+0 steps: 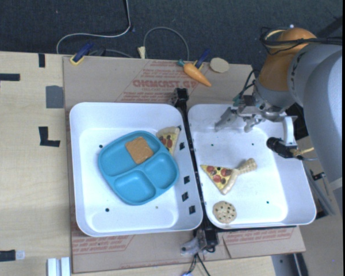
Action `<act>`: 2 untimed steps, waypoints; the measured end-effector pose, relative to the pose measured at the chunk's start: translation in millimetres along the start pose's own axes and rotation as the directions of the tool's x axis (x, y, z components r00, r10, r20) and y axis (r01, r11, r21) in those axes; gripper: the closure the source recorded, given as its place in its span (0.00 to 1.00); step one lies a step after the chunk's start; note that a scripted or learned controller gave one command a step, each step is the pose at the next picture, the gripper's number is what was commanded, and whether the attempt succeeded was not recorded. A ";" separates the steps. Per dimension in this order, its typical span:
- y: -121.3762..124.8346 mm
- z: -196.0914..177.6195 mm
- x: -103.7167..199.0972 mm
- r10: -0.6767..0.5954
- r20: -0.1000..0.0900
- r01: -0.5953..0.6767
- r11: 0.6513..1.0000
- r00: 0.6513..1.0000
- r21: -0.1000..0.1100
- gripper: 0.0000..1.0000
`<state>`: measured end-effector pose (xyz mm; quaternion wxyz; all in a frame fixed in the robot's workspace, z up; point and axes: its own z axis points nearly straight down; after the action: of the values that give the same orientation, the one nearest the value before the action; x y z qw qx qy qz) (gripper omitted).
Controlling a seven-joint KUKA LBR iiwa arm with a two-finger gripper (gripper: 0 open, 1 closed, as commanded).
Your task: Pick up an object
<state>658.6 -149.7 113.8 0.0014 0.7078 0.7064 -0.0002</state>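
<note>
Pizza slice (220, 176): red-topped wedge, tan crust; long axis near horizontal, tip pointing left, in right bin (276, 206). Gripper (237, 121) fingers spread, holding nothing.

Two bins sit side by side on the bench. In the left bin (86, 171) lies a divided tray (139, 178), with a square cracker (140, 149) in its far compartment; a pizza slice (169, 137) lies just right of the tray. In the right bin (293, 200) a second pizza slice (225, 174) lies mid-floor, a cookie (224, 211) nearer. A carrot (196, 73) and a disc (219, 65) lie beyond the bins. The gripper (238, 119) hovers over the right bin's far end.
</note>
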 end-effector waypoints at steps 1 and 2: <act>-58.4 28.2 57.0 -0.006 0.002 0.006 1.000 1.000 -0.002 0.00; -113.2 26.0 52.5 -0.002 0.000 0.002 1.000 1.000 -0.007 0.00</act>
<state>545.6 -97.0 87.5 0.0039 0.7072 0.7070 0.0020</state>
